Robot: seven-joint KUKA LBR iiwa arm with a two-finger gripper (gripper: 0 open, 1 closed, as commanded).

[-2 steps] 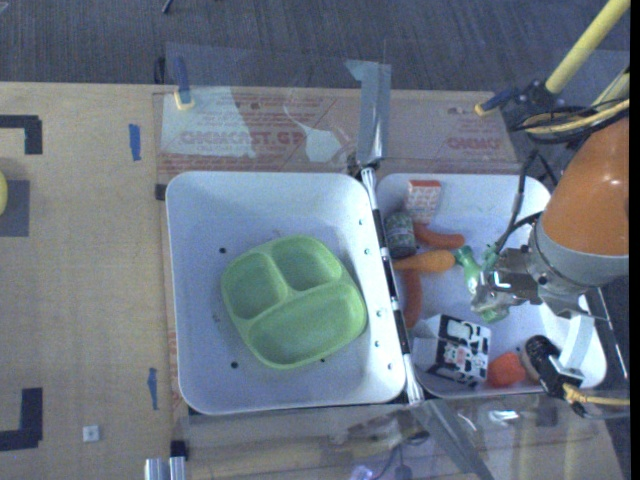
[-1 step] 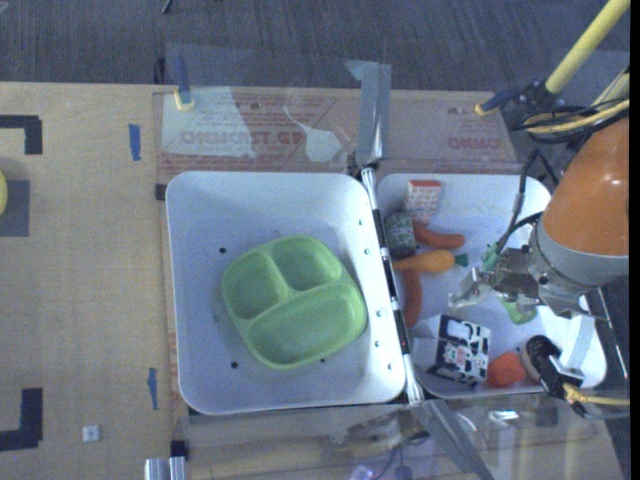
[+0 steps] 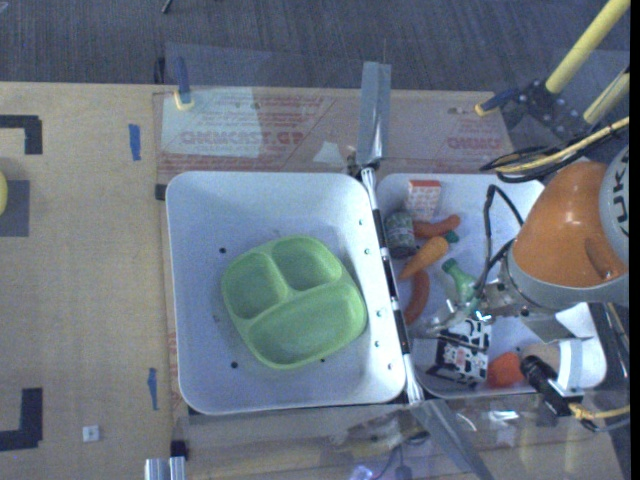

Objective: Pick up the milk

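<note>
The milk carton, black-and-white cow print, lies flat near the front edge of the right bin, long axis roughly left-right. The gripper hangs just above it, fingers spread, gripping nothing. A red sausage and orange carrot crowd the left; a red-orange item touches its right end.

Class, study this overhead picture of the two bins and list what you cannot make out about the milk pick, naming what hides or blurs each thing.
- End effector: open or shut is unclear; metal parts blur together over the milk carton.
- Milk carton: whether it is gripped; the end effector overlaps its top edge.
- Right bin: its right part is hidden beneath the arm.
- Orange-and-white box: print too small to read.
</note>
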